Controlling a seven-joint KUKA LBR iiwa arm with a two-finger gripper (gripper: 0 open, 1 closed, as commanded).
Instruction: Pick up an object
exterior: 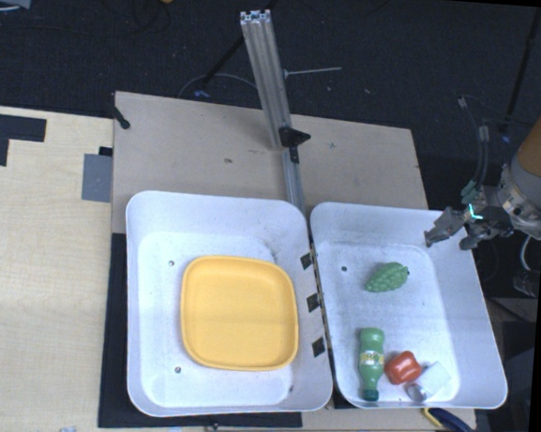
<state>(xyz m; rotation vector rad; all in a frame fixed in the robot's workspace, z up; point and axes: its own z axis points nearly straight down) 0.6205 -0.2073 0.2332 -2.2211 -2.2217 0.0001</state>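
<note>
Camera view has my gripper at the far right corner of the right bin — arm reaching in from the right, fingers spread, nothing between them. Green lumpy toy sits mid-bin, apart from it; green bottle and red object lie near. Yellow plate fills the left bin.

I see open floor across the middle of the right bin. The green bottle and red piece crowd its near edge, the green lump farther back.
</note>
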